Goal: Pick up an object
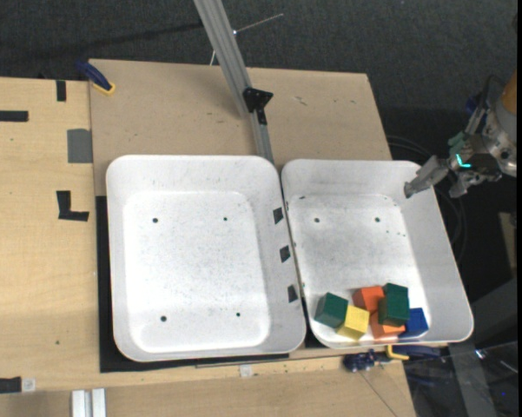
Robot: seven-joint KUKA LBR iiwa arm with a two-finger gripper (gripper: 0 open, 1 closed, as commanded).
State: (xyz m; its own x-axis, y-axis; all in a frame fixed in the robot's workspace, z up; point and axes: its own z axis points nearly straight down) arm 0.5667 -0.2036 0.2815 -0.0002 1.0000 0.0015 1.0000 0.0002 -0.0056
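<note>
Claw [430,177] sits over the right shallow white plastic bin's [434,259] far rim, finger state unclear, cluster of small coloured blocks [373,311] well below-left of it in the near corner; tight packing risks a missed grab.

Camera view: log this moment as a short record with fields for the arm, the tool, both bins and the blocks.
arm: at the view's right edge, outside the bins
tool: over the upper right rim of the right shallow white bin, nothing seen in it
left shallow white bin: beside the right one
small coloured blocks: green, dark green, yellow, orange, blue, clustered in the right bin's lower corner
gap: tool is far from the blocks
</note>
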